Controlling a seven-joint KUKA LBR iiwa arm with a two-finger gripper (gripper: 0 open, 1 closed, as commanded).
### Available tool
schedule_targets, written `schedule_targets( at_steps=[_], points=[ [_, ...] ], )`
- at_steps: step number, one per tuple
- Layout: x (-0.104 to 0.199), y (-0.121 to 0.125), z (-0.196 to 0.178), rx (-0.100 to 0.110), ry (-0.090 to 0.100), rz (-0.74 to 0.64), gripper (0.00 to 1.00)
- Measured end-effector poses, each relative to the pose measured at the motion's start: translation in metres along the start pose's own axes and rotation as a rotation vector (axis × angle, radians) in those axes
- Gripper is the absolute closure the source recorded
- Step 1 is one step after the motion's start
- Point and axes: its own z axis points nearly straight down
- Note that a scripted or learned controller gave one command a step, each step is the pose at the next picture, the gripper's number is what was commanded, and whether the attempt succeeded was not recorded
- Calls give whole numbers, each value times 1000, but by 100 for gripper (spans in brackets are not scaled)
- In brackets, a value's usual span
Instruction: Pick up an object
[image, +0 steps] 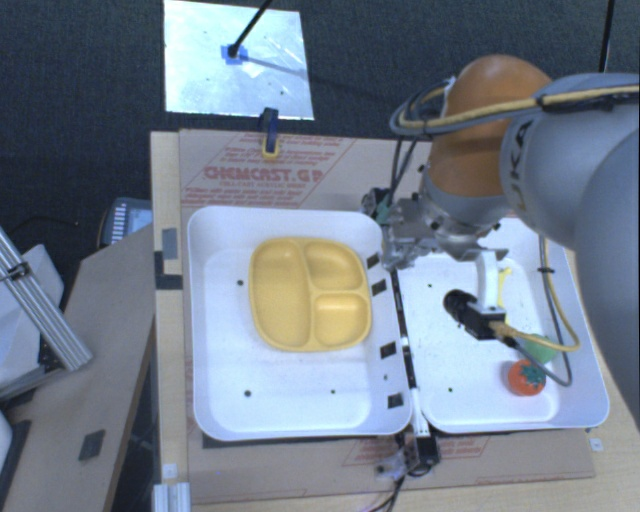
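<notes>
- Counter (110, 330): 1, brown, w/ 1 cardboard sheet (270, 175) (red lettering) under the bins.
- Bins: 2, white, side by side. Left bin (215, 330) fills the frame's centre-left, right bin (450, 370) the centre-right.
- Arm (580, 160): 1, grey w/ an orange band, reaching in from the upper right. It hangs over the upper left part of the right bin, near the divider btwn the bins.
- Yellow plate (308, 295): 1, w/ 3 compartments, lying flat in the middle of the left bin and untouched.
- End effector (400, 240): 1, low over the divider at the right bin's upper left corner, just beside the plate's upper right edge. Apart or together: can't tell, since the wrist hides it. Nothing visibly held.
- Orange round item (526, 378): 1, small w/ a green bit on top, resting in the lower right of the right bin, well apart from the end effector.
- Progress, my read: nothing is picked yet, as both candidate objs lie in their bins. Left to do: choose a target (the plate edge is nearest), grasp it, lift it clear.
</notes>
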Motion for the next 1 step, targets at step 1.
schedule_targets(
  at_steps=[1],
  points=[
    [38, 20, 10, 2, 0, 1, 100]
  ],
)
